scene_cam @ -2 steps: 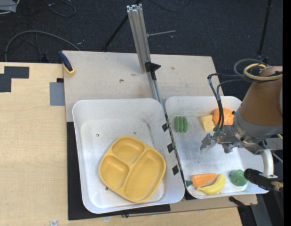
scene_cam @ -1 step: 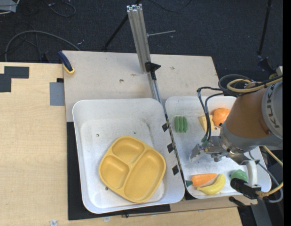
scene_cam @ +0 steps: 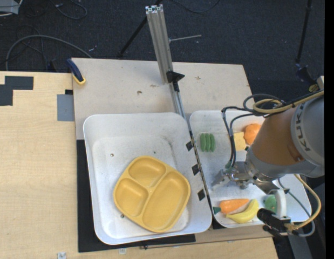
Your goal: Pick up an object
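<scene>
The right bin (scene_cam: 212,163) holds several toy foods. A green ridged piece (scene_cam: 208,142) lies near its far left. An orange carrot (scene_cam: 233,205) and a yellow banana (scene_cam: 245,215) lie side by side at the front edge. A small green piece (scene_cam: 270,202) sits right of them. An orange ball (scene_cam: 252,132) and a pale yellow block (scene_cam: 239,142) sit at the back, partly behind the arm. My gripper (scene_cam: 227,177) hangs low over the middle of this bin, just above the carrot and below the green ridged piece. Nothing shows in its grasp.
The left bin (scene_cam: 102,144) carries a yellow divided plate (scene_cam: 151,193). A metal post (scene_cam: 161,45) rises behind the bins, and a dark divider with clips (scene_cam: 195,169) runs between them. The grey and orange arm (scene_cam: 283,142) covers the right bin's right half.
</scene>
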You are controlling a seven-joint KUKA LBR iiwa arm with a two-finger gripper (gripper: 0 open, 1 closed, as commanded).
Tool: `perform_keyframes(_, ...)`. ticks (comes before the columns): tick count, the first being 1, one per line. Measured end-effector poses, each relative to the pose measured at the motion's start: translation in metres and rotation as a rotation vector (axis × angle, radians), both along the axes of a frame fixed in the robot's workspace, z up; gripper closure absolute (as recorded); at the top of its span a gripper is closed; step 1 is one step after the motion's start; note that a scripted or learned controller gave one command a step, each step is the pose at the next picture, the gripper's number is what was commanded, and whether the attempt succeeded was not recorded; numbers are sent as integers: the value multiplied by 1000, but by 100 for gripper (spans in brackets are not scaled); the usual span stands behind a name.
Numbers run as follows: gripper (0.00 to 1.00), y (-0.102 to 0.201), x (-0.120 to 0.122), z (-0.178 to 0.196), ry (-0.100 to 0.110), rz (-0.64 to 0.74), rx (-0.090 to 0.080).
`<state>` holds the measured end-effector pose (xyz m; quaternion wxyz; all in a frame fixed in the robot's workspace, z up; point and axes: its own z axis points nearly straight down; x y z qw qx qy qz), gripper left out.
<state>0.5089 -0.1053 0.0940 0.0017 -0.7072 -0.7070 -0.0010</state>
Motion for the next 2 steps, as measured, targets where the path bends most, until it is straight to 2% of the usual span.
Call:
perform_keyframes(1, 100, 5, 4, 12, -10, 1, 9)
perform_keyframes(2, 100, 6, -4, 70, -2, 1, -4)
